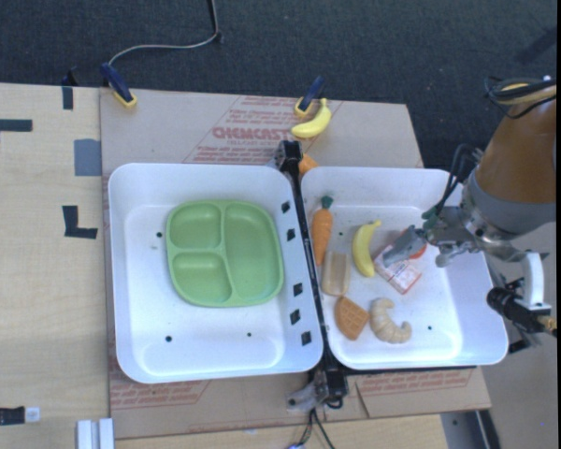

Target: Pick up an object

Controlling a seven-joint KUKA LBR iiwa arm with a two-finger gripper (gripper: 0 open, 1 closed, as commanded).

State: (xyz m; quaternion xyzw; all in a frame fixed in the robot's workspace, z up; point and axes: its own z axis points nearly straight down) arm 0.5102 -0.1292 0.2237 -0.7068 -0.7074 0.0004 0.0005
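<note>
The gripper (404, 246) hangs low in the right bin (467, 344), reaching in from the right, and its jaws sit right over a small white packet with red print (402, 274); from this slanted view I cannot tell whether the jaws stand wide or narrow, or whether they grip anything. That packet looks like the likely target, since it lies directly beneath and slightly toward the near side of the jaws, apparently touching or just under them. Its long axis seems to run diagonally, from upper left to lower right, roughly along the line of the wrist. Just beside the jaws on their left lies a yellow banana (364, 248), its length running mostly up and down the picture, curved. Further left, a carrot (321, 231) lies along the bin's dividing wall with its green top pointing away from the camera, and a pale beige block (334, 274) rests just below it. Near the front of the bin sit an orange wedge (351, 317) and a croissant (390, 320), side by side and apart from the packet. The left bin (140, 344) holds a green divided plate (225, 253), well apart from the arm. Both bins rest on cardboard on the table (37, 251).
</note>
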